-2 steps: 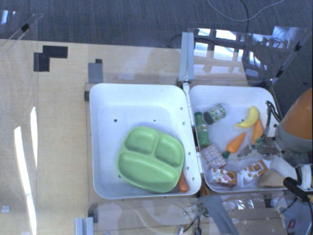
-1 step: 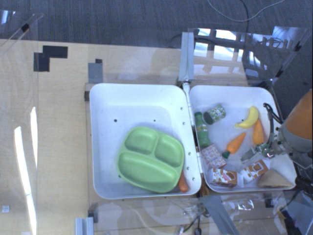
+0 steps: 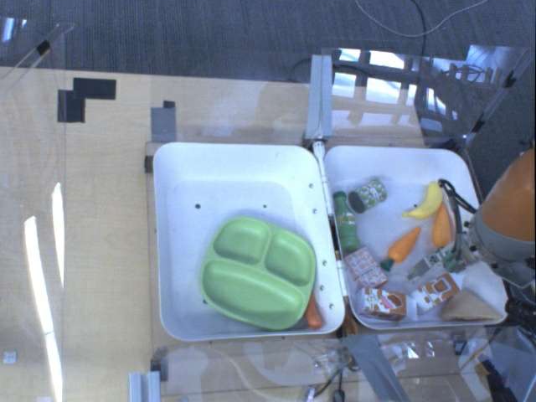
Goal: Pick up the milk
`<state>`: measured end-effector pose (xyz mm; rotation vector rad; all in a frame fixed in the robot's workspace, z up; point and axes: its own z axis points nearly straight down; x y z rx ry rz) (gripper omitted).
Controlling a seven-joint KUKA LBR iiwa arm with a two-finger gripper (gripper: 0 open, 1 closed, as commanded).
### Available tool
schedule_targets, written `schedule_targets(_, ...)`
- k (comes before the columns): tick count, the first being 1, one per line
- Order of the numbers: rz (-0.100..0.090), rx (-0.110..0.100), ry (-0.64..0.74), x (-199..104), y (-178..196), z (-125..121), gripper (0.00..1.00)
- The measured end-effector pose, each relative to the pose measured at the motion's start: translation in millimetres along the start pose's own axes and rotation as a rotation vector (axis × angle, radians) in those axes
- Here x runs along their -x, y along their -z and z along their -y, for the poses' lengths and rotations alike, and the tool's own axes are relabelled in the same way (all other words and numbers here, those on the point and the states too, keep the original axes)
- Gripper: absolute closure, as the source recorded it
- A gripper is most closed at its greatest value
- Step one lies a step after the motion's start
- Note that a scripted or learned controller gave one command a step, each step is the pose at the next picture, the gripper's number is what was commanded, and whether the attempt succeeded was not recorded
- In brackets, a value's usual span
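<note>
Presently we list the milk (image 3: 384, 303): small carton lying flat at the right bin (image 3: 394, 162)'s front edge, likely light, crushable, slick-sided; we judge its flat sides best to pinch. Gripper (image 3: 444, 262) nearby; grip state unreadable.

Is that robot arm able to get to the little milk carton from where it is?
Probably yes. The milk carton lies uncovered in the right bin, and the end effector hangs just beside it. A second carton and a carrot crowd the spot.
</note>
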<state>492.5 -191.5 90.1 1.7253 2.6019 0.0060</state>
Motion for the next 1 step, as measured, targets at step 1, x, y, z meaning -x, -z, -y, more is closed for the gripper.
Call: schedule_targets(1,-0.002,0.005,0.001,-0.4,10.7,-3.4,1.0)
